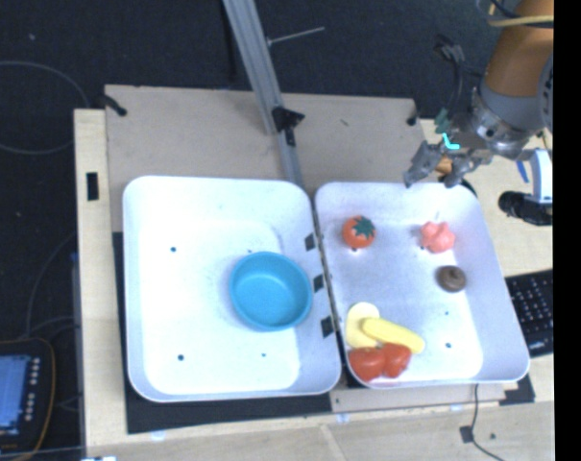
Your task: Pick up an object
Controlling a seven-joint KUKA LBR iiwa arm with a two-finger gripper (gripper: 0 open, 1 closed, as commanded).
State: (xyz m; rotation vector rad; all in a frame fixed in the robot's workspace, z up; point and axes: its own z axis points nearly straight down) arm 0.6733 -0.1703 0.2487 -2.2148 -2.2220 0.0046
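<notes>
My gripper [434, 174] hangs over the far rim of the right bin [482, 353], its two dark fingers spread open with nothing between them. Below it in that bin lie a pink toy [437, 236], an orange tomato-like toy [358, 232] with a green top, and a small brown round piece [451, 278]. At the bin's near left corner a yellow banana [396, 334] rests against a pale yellow piece [362, 315] and a red pepper-like toy [378, 361]. The pink toy is the nearest thing to the gripper, a little toward the front.
A blue bowl [269, 290] sits in the left bin [175, 219]. A grey metal post [256, 65] slants up from between the bins. A dark keyboard [530, 310] lies right of the right bin.
</notes>
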